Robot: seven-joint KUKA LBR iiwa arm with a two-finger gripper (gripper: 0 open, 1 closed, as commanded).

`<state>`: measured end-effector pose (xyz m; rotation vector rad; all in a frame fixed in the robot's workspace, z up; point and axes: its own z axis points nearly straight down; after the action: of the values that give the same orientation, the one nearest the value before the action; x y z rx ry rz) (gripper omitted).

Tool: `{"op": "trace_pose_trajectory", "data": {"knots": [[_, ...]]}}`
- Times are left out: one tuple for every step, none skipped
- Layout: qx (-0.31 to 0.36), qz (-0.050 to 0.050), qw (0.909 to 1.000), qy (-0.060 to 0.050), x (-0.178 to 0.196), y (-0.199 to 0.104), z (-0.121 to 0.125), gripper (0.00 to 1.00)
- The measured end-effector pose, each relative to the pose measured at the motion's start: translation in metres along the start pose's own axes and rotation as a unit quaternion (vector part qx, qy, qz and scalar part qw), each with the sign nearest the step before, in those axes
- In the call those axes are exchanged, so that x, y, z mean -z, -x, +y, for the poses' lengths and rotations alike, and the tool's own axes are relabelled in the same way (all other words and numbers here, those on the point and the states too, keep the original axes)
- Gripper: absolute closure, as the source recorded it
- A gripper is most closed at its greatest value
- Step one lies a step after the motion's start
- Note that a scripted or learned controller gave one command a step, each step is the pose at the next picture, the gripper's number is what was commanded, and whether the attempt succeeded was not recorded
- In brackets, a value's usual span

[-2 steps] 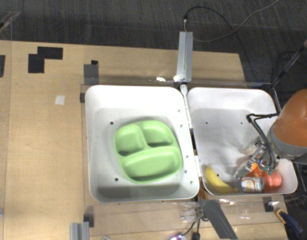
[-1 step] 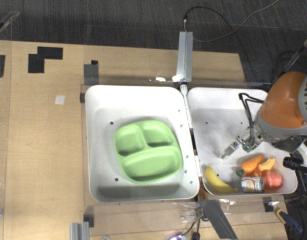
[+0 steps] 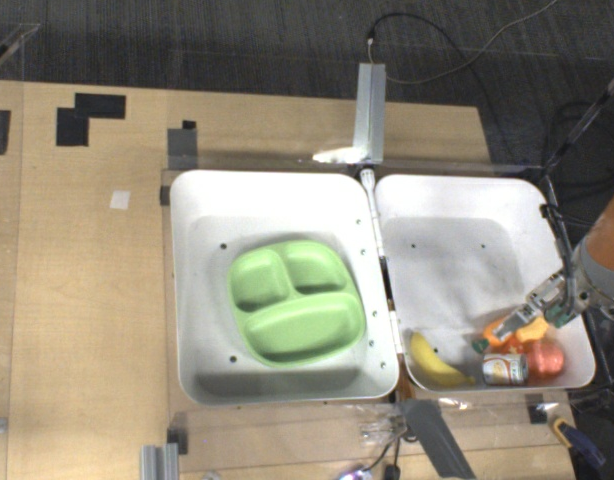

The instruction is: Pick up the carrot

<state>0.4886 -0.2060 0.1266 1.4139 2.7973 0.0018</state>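
Observation:
The carrot (image 3: 498, 333) is small and orange with a green tip at its lower-left end. It lies tilted in the front right corner of the right bin (image 3: 457, 238). My gripper (image 3: 536, 309) reaches in from the right edge and sits right at the carrot's upper-right end. Its tip overlaps that end, and I cannot make out whether it touches or grips the carrot.
Crowded around the carrot are a yellow banana (image 3: 434, 361), a small can (image 3: 504, 370) on its side, a red round fruit (image 3: 549, 360) and an orange piece (image 3: 532, 332). The left bin (image 3: 202, 218) holds a green divided plate (image 3: 295, 299). A metal post (image 3: 370, 113) stands behind the bins.

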Motion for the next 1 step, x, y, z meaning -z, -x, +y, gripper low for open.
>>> {"op": "trace_pose_trajectory", "data": {"knots": [[-0.01, -0.004, 0.9999, 0.003, -0.036, -0.0319, 0.0273, 0.0]]}}
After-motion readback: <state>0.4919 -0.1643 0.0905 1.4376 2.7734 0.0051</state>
